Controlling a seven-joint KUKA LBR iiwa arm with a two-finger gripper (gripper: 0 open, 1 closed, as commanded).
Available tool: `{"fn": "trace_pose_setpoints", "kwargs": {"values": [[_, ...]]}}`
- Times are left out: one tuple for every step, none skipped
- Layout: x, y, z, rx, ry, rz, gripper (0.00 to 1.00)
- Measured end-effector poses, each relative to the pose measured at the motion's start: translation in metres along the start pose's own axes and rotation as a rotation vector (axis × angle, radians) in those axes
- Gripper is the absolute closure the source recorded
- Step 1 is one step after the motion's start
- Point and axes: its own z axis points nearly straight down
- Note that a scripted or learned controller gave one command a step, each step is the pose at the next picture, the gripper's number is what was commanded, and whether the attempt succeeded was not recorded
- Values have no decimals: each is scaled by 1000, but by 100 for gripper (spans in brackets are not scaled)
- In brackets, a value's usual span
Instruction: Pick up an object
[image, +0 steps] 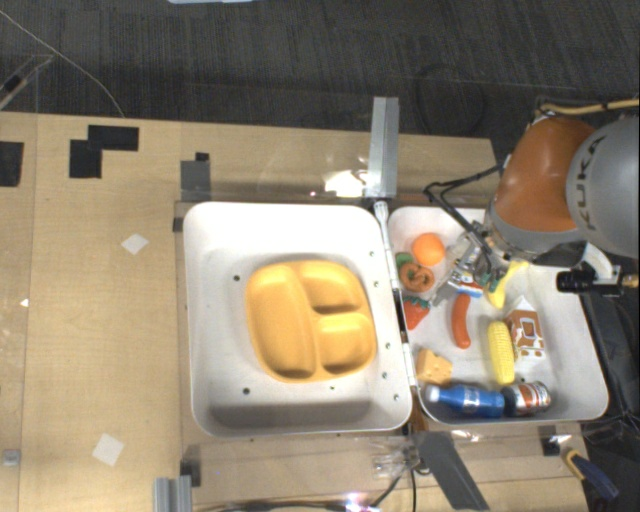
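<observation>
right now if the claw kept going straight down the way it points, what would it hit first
Probably the red sausage, which lies just below the claw in the right bin. Depth is unclear, so it may touch the bin floor beside it instead.

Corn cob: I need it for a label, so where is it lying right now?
The corn cob lies in the right bin, between the red sausage and a brown-and-white packet, just above the blue bottle.

bins (215, 300): smooth white plastic | tray (310, 318): glossy yellow plastic | bench (90, 330): pale matt wood | can (485, 399): shiny metal
</observation>
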Motion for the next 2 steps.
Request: {"fn": "trace_pose_setpoints", "kwargs": {"values": [[-3,3,-13,-4,-9,-7,100],[-2,3,-13,-4,-8,-7,0]]}}
